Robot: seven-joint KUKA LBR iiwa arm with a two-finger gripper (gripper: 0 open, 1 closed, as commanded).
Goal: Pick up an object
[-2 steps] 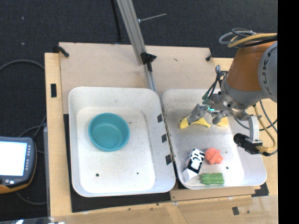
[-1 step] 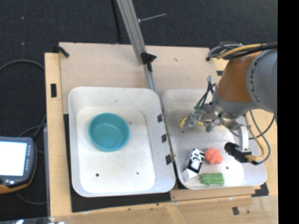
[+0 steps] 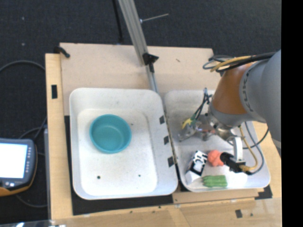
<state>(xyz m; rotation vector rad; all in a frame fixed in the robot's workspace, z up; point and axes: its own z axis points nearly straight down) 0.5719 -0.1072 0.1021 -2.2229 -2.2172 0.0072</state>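
Observation:
My gripper (image 3: 193,130) hangs over the middle of the right bin (image 3: 176,109), below the grey arm with its orange band. Nothing shows in its grasp. In the bin's near part lie an orange-red ball (image 3: 215,158), a black-and-white object (image 3: 199,161) just left of the ball, and a green oblong object (image 3: 215,181) against the front wall. A white piece (image 3: 192,177) sits left of the green one. These things lie a little nearer the front than the gripper. The arm hides the back right of the bin.
The left bin (image 3: 142,174) holds a teal bowl (image 3: 110,133) in its left half. A slanted metal rail (image 3: 135,27) runs from the top of the view down to the gap between the bins. A screen device (image 3: 14,164) sits off the bench at the left.

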